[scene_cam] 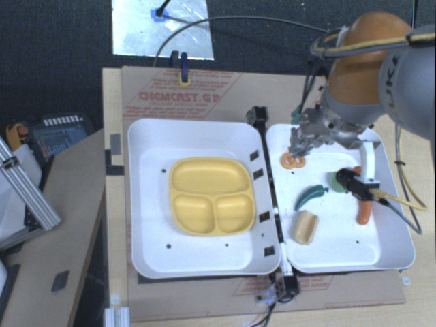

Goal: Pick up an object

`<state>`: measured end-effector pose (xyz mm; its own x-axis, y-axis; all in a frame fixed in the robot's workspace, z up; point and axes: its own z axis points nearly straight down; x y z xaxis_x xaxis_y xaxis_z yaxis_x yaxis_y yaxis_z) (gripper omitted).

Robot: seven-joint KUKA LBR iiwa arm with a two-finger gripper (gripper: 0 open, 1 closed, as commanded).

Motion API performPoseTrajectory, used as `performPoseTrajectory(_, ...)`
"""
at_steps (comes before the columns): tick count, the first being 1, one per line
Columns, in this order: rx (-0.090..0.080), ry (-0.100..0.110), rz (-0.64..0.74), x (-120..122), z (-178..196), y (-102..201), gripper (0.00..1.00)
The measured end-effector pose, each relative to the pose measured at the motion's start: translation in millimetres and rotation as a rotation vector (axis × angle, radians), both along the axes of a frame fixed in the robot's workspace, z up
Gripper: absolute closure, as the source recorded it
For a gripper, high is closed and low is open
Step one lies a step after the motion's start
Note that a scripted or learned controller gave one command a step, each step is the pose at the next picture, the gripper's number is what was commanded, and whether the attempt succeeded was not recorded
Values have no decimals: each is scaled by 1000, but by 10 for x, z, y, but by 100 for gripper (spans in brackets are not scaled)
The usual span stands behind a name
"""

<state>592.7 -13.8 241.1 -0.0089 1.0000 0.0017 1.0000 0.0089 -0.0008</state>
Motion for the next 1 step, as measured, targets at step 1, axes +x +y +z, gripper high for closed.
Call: performPoseTrajectory(1,1,-1,1,-169,54,469,100)
